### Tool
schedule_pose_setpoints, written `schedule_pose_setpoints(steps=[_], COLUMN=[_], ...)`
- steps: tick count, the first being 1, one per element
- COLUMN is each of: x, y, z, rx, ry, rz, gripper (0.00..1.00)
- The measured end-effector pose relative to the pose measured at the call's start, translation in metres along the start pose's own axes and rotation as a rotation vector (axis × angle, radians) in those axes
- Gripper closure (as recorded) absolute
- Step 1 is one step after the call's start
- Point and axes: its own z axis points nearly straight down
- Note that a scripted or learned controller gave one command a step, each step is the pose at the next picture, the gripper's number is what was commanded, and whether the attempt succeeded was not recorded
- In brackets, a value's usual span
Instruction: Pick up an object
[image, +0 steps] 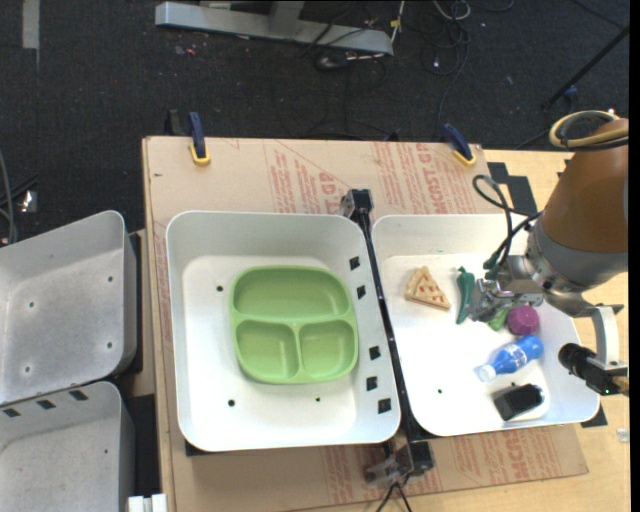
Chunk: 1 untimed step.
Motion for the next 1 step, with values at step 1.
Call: schedule_pose_setpoints(steps=[1], x=[0.0427], y=[0.0217], z=[0.0], rx=[0.0], ry=[0.0], rz=[0.001], gripper=[1.0])
